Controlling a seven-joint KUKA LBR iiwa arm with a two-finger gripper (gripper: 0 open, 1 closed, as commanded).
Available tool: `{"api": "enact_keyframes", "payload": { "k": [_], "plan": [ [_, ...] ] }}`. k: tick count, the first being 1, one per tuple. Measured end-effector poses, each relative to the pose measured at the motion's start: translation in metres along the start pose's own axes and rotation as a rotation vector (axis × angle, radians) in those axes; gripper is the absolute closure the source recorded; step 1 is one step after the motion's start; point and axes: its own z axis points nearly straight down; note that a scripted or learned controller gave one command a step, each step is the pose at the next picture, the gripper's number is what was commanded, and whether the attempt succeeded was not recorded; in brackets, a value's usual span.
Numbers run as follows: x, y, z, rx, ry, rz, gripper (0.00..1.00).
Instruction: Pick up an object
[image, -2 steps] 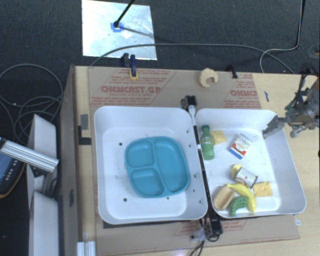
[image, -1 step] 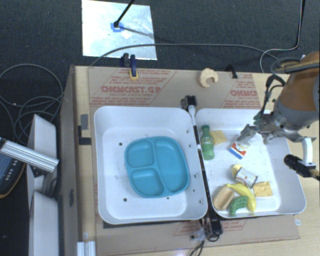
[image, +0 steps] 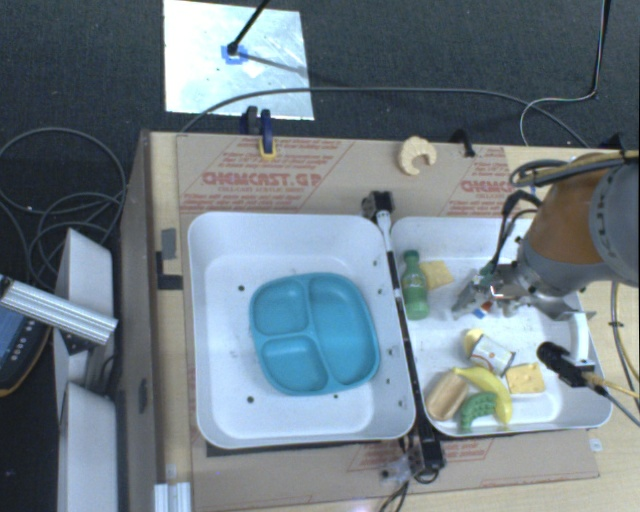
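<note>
The right bin (image: 570, 415) holds a green bottle (image: 414, 286) by its left wall, a yellow block (image: 436, 274) beside it, and near the front a banana (image: 482, 381), a green curved piece (image: 478, 409), a tan oval piece (image: 446, 395), a white and brown carton (image: 491, 352) and a yellow cheese-like piece (image: 526, 378). My gripper (image: 474, 297) hangs low over the middle of that bin, right of the bottle and above the carton. Its fingers point left and stand a little apart, and I see nothing between them.
The left bin (image: 222, 400) holds a blue divided plate (image: 314, 332). A tan pastry-like piece (image: 417, 155) lies on the cardboard behind the bins. Cables run along the bench's far edge and right side. The arm's grey and orange body (image: 575, 225) covers the right bin's far right corner.
</note>
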Motion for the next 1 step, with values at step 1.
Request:
{"api": "enact_keyframes", "payload": {
  "k": [1],
  "plan": [
    [-0.0371, 0.0278, 0.0118, -0.002, -0.001, 0.0, 0.0]
  ]
}}
